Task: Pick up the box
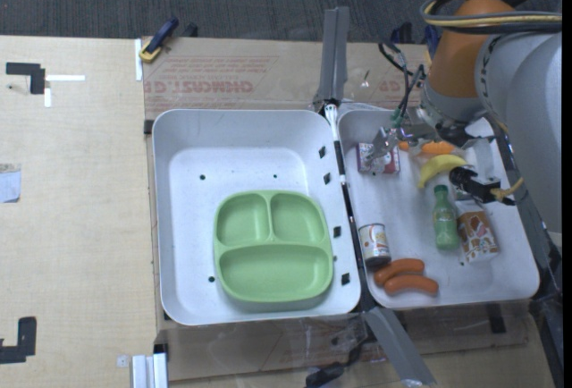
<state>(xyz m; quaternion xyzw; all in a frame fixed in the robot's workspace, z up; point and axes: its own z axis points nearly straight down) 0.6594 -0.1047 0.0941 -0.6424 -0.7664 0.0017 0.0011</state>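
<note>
Far left is just bare bench point(71, 216), light wood-coloured board with a couple of black brackets near its edge and a blue and yellow tool point(159, 38) up by the top of the cardboard sheet. Dark carpet-like floor runs along the top.

Left bin point(174, 198) has loads of free space: the only thing in it is a green divided plate point(273, 246), sitting toward the near right corner, so the far half and the left wall are wide open.

Right bin point(514, 279) is much tighter. A small can point(375, 244) stands just beside the shared wall, with two orange sausages point(407, 276) near the front edge. Middle has a green bottle point(444, 217) lying close to a small printed carton point(478, 236), and a banana point(441, 168) above them with something orange past it.

The box point(377, 158) is in the far left corner of the right bin, close to the divider. The gripper point(390, 139) sits right over its top edge. It's a small dark tangle with cables around it, so honestly I can't tell how wide it's spread or whether it has anything.

The grey arm point(527, 82) is cut off at the right and hides the bin's far right corner.
</note>
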